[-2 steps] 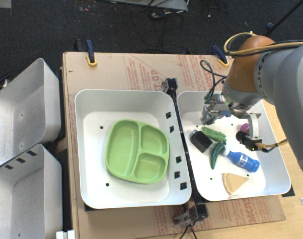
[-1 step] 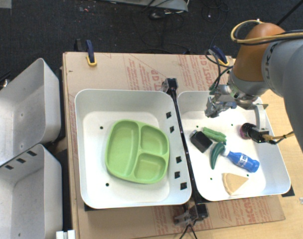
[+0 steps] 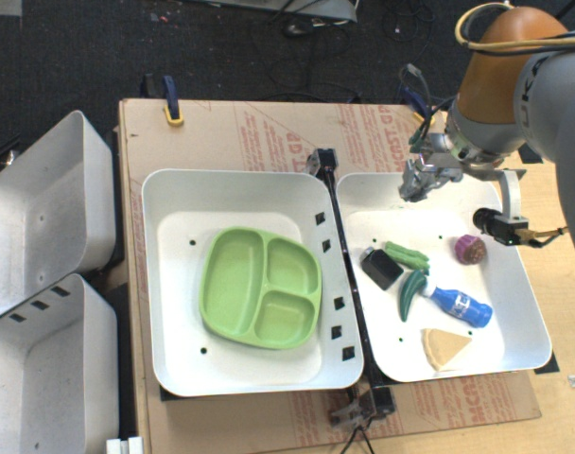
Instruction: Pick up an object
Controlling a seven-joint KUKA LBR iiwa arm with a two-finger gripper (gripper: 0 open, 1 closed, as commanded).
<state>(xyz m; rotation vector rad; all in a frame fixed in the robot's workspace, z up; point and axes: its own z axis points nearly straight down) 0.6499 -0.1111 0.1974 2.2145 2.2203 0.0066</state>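
Worktop (image 3: pixel 231 130) carries two shallow white bins side by side. Left bin (image 3: pixel 165 253) holds a light-green divided tray (image 3: pixel 261 288) w/ three compartments, lying flat near the bin's middle.

Right bin (image 3: pixel 529 339) holds the loose objs. A black block (image 3: pixel 381 269) sits near the bin's left wall, approx mid-length. Just beside it, a green pepper-like piece (image 3: pixel 407 255) lies slanted, touching or nearly touching the block. A darker green pod (image 3: pixel 410 293) lies below that, its tip just beside a blue bottle w/ white label (image 3: pixel 461 305) lying on its side. A tan wedge (image 3: pixel 444 347) rests near the bin's front edge, apart from the bottle. A small purple ball-like obj (image 3: pixel 470 249) sits toward the bin's right wall, well apart from the block.

Arm comes in from the right; the hand (image 3: pixel 422 180) hangs over the right bin's far left corner, above bare bin floor, w/ nothing seen between its fingers. Can't tell whether the fingers are spread or closed. All objs lie in the bin, apart from the hand.
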